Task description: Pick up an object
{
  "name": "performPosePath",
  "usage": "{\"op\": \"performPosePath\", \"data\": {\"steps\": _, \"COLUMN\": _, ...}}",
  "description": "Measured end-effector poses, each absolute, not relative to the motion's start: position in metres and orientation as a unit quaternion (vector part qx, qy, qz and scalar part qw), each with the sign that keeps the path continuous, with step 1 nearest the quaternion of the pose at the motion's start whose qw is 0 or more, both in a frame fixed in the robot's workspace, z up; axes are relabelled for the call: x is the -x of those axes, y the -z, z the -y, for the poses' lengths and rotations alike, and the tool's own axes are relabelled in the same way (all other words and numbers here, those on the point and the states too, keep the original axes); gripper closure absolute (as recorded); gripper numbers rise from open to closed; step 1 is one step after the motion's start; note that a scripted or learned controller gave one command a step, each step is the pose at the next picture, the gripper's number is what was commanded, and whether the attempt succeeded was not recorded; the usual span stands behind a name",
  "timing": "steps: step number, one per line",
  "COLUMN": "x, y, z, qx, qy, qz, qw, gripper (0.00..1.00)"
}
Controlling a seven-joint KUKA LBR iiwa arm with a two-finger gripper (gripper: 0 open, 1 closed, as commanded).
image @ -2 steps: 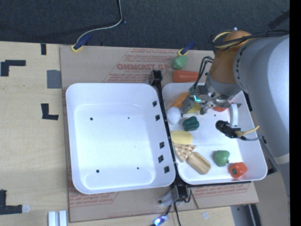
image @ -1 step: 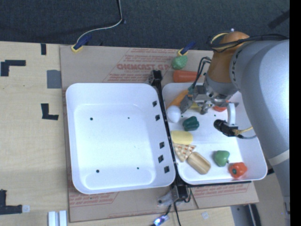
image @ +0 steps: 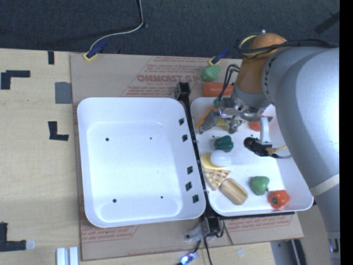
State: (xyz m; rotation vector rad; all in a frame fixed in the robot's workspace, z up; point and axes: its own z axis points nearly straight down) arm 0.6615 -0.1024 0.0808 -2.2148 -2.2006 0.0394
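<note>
- The arm [image: 309, 109] reaches in from the right, and its gripper [image: 220, 125] hangs over the far end of the right bin [image: 242, 167].
- The claw's two fingers [image: 206, 126] stand apart, and I see nothing clamped between them.
- An orange stick [image: 209, 115] lies just beside the finger nearer the bin's left wall.
- A dark green piece [image: 223, 143] lies on the bin floor just on the near side of the gripper, apart from the fingers.
- A white egg [image: 219, 159] sits right next to the dark green piece, with a yellow bit [image: 206, 160] touching it on the left.
- Nearer still, a waffle wedge [image: 216, 176] and a tan roll [image: 233, 191] lie side by side.
- A green pepper [image: 259, 184] and a red pepper [image: 278, 199] rest in the near right corner.
- A red piece [image: 254, 126] is partly hidden under the wrist.
- A green lump [image: 210, 73] and a red-orange piece [image: 217, 89] lie on the cardboard [image: 154, 79] beyond the bin's far edge.
- The left bin [image: 132, 159] sits against the right one.
</note>
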Motion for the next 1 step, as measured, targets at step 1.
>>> {"op": "performPosePath", "data": {"steps": 1, "x": -0.6614, "y": -0.0809, "z": 0.1023, "qx": 0.709, "qy": -0.0123, "qz": 0.705, "qw": 0.009, "gripper": 0.0}}
